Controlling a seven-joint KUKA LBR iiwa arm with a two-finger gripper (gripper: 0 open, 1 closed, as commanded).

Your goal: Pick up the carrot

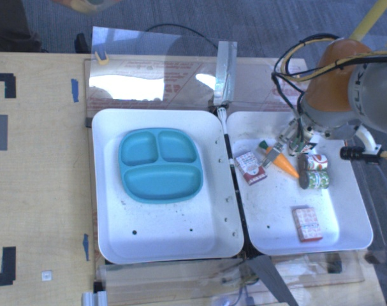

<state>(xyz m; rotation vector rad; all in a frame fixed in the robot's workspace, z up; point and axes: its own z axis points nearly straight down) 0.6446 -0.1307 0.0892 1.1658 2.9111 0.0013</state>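
Note:
The carrot [283,164] is a short orange piece with a green top [264,146]. It lies in the upper middle of the right bin [346,234]. My gripper [287,161] comes down over it from the upper right and is open. One finger [271,155] stands on the carrot's left, by the green top. The other finger [303,173] stands on its right. The carrot rests on the bin floor between them.
A green, red and white can [319,172] lies just right of the gripper. A small red-and-white box [250,167] sits left of the carrot, and another box [306,224] lies nearer the front. The left bin [110,234] holds a blue divided plate [160,164].

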